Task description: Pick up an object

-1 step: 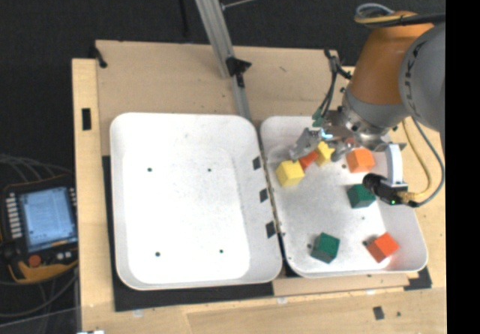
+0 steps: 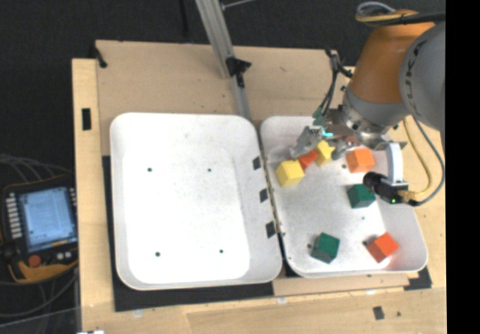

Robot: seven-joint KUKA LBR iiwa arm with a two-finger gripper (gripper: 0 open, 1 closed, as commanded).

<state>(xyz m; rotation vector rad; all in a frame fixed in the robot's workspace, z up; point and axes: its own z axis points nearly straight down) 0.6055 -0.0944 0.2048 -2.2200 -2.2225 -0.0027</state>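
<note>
Working from the near edge of the counter [image 2: 225, 310] back, the right bin [image 2: 409, 265] held the loose pieces: a green block [image 2: 325, 247] and an orange-red block [image 2: 382, 247] lay closest to the front wall, well apart from each other. Further in sat a second green block [image 2: 361, 196], then an orange block [image 2: 360, 159] near the arm's wrist. At the far left of that bin a yellow block [image 2: 289, 173] lay touching a small orange-red block [image 2: 309, 160], with another yellow block [image 2: 324, 151] just behind. The left bin [image 2: 127, 175] stood beside it.

The gripper [image 2: 316, 142] was down over that crowded far cluster, right above the small orange-red block and the rear yellow one. Whether its fingers were apart or together could not be told, as the wrist and cabling hid them, and nothing could be seen held.

To do this step well, the likely target was one of those clustered blocks, and the crowding was the hazard: a finger landing on a neighbour would probably push the pile instead of closing on one piece. A good grasp would centre on a single block, with the fingers straddling two free faces, and would close fully before lifting straight up. The isolated front blocks looked easier.
</note>
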